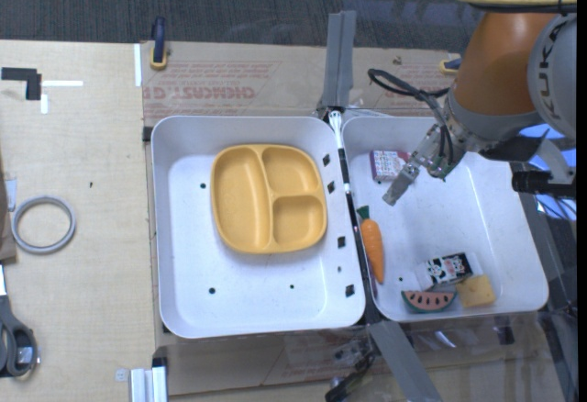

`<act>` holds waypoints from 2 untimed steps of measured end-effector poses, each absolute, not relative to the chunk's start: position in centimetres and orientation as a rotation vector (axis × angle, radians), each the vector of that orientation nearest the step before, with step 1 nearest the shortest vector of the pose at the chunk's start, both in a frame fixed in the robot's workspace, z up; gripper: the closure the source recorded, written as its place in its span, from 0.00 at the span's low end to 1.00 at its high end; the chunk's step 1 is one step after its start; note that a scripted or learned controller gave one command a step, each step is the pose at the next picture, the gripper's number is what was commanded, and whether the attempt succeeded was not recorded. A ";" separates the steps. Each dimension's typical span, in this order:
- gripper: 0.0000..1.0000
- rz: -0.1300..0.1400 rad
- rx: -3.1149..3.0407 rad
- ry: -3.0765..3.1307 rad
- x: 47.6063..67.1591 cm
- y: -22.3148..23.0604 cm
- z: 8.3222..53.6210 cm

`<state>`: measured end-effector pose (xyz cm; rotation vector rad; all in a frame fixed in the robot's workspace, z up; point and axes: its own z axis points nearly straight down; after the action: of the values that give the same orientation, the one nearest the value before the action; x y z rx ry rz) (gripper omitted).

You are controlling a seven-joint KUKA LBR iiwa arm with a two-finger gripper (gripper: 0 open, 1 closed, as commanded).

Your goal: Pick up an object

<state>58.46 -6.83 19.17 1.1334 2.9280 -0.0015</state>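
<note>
— Looming closest to the lens, that grey arm (514, 51) with the orange band is reaching in from the right and hanging over the right bin (514, 244). Why there?

— Probably because the loose pieces are lying in that bin. The left bin (183, 272) is carrying just the yellow divided plate (269, 198), sitting flat in its middle, likely too broad to pinch.

— And the pincer (404, 182)?

— It is tilting down toward the bin's upper left, just beside the small pink-and-white packet (387, 162). Nothing is sitting between its fingers. It is looking narrow, though the slant is blurring it, so I cannot tell for certain.

— The other candidates?

— The carrot (371, 249) is lying along the left wall. Well apart, the watermelon slice (428, 301), the yellow block (476, 291) and the black-and-white carton (448, 268) are crowding the near corner, which I judge would be making a clean grasp awkward.
</note>
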 end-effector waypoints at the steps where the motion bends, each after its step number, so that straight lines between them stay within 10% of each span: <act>1: 0.00 0.003 0.943 2.981 64.4 -9.5 9.9; 2: 0.00 0.002 1.254 2.870 64.8 -13.0 10.3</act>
<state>64.75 -13.03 10.28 1.2541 2.8698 0.0020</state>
